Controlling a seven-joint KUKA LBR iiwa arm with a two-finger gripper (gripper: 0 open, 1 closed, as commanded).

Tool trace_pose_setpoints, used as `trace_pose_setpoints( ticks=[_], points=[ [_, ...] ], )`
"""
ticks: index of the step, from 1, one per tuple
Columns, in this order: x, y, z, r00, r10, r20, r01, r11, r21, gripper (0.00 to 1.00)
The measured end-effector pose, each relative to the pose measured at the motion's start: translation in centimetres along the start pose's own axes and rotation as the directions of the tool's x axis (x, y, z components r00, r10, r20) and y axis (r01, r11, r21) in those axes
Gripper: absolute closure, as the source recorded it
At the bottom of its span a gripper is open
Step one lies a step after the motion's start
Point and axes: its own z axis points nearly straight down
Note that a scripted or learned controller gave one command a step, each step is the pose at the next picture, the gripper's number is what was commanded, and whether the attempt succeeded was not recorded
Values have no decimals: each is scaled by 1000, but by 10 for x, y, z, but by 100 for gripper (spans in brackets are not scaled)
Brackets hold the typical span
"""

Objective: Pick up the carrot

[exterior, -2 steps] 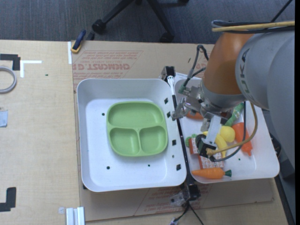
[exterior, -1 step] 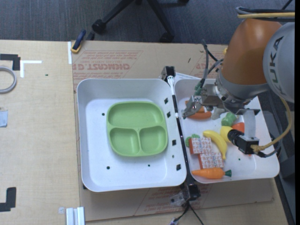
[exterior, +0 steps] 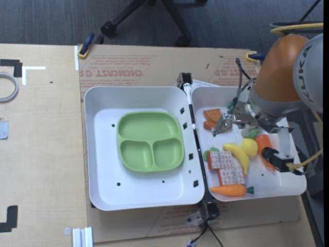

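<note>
The carrot (exterior: 229, 190) lies flat on its side in the right bin (exterior: 288, 190), down by the front wall. Its pointy end faces the left bin (exterior: 92, 138) and its green top faces right. It lies flat because nothing props it up, and only the bin floor is under it.

A red and white box (exterior: 234, 176) sits just behind the carrot, so close that they may touch. I think that leaves little room to grab from the back. The top of the carrot is bare, so coming straight down looks like the best way.

Past that box are a second box (exterior: 220, 159), a banana (exterior: 237, 156) and a round yellow fruit (exterior: 250, 146). They are packed close in the middle of the bin.

The gripper (exterior: 222, 125) hangs over the back part of the same bin, near an orange slab (exterior: 212, 114). It is well apart from the carrot, with the boxes and banana in between. I cannot tell if it is wide or narrow. The carrot is not in it, so I think the pick is not yet done. The arm (exterior: 280, 76) reaches in from the right, so it covers that side of the bin.

The left bin holds a green plate (exterior: 150, 140) with three parts. It has nothing to do with this job.
</note>
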Motion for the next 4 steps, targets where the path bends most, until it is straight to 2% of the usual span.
trace_pose_setpoints(
  ticks=[1, 2, 3, 4],
  points=[
    [40, -23, 0, 970, -242, 0, 242, 970, -1, 0],
    [92, 70, 0, 1000, -23, 1, 23, 1000, 0, 0],
    [49, 8, 0, 994, 106, 0, -106, 994, 1, 0],
    [3, 62, 0, 984, -178, 1, 178, 984, -2, 0]
  ],
)
